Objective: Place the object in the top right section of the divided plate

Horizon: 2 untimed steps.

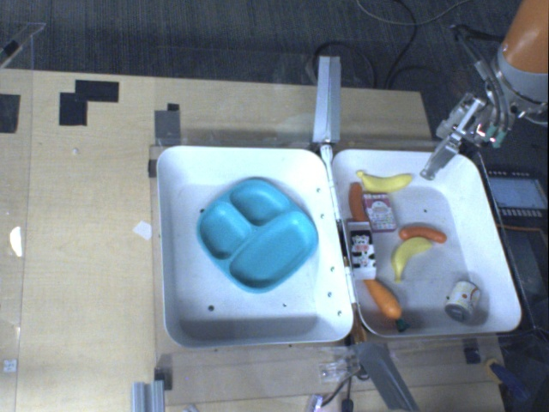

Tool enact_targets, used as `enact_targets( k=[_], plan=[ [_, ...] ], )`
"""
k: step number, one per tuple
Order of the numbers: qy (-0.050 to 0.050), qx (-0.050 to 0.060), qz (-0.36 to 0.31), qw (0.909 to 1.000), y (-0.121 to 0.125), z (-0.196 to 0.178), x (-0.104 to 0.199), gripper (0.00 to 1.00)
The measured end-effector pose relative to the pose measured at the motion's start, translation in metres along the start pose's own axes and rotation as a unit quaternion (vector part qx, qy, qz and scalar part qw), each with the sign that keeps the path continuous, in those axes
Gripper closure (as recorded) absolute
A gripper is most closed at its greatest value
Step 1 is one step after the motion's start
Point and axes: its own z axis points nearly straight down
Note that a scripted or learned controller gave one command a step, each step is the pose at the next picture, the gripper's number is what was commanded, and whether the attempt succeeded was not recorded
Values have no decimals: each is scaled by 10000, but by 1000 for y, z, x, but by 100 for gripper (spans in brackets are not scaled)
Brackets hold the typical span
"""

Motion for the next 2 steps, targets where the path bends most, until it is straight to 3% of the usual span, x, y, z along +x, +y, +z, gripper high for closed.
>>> enact_targets(
  k=[1, 2],
  plan=[
    [-3, 9, -377, 9993, -61, 68, -78, 0],
    [-15, 4, -704, 9975, -59, 42, -79, 0]
  ],
)
